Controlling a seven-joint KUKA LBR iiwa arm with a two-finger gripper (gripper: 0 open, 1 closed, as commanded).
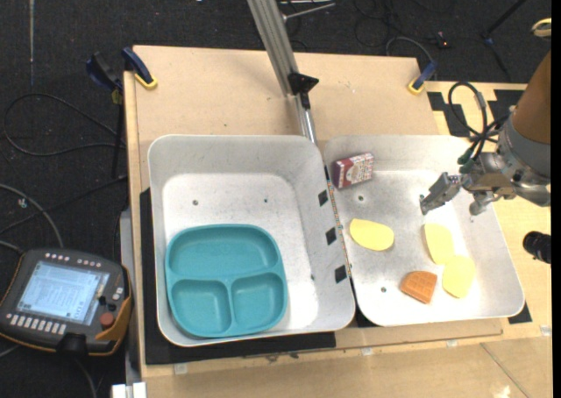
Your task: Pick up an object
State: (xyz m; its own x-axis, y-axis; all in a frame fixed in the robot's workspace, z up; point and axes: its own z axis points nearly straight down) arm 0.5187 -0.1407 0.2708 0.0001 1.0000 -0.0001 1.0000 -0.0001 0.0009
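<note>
Over the right bin (pixel 368 304), near its far right side, the gripper (pixel 457 192) was seen hanging above the floor of the bin, its two fingers spread apart with nothing between them. No object had been picked up. Four loose things were left lying on the bin floor: a small maroon carton (pixel 352 170) at the back left corner, a yellow oval piece (pixel 372 235) near the divider, a pair of pale yellow pieces (pixel 447 258) just below the gripper, and an orange piece (pixel 420 286) beside them toward the front. A teal divided tray (pixel 226 280) was seen in the left bin (pixel 175 168). It was judged that the task stood at its approach: a descent onto one thing, a closing and a lift were all left to be done.
</note>
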